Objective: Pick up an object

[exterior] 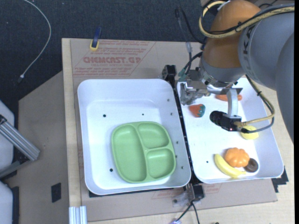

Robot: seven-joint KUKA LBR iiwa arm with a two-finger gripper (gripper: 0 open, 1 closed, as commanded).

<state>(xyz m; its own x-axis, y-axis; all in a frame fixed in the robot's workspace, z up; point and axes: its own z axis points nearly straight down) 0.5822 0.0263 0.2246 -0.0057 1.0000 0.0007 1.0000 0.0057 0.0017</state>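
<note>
- Camera view, counts: I am looking at two white bins, the left bin [122, 101] and the right bin [205, 143], lying side by side with their rims touching.
- I am counting one green plate [140, 150] with three compartments in the left bin, lying flat towards its near side.
- I am counting six loose things in the right bin: one strawberry [198, 110], one banana [225, 167], one orange pumpkin [236, 156], one brown round piece [252, 165], one yellow piece [250, 133] and one orange-red piece [222, 97].
- The banana, pumpkin and brown piece are crowding together in the near corner. The pumpkin is touching the banana.
- The bins are sitting on a cardboard sheet [117, 59] with red print, and dark carpet [117, 8] is showing around it.
- A white cable [42, 13] is trailing over the carpet at far left, a yellow-and-blue clamp [95, 41] is gripping the cardboard's far edge, and a metal rail [18, 141] is poking in at left.
- The arm [266, 41] is reaching in from the right and covering the right bin's far part. It is partly hiding the orange-red piece.
- The gripper [188, 93] is hanging over the right bin's far left corner, by the shared rims, with the strawberry just beside it.
- I cannot tell whether the gripper is spread or pressed together. Nothing is showing in its grasp.
</note>
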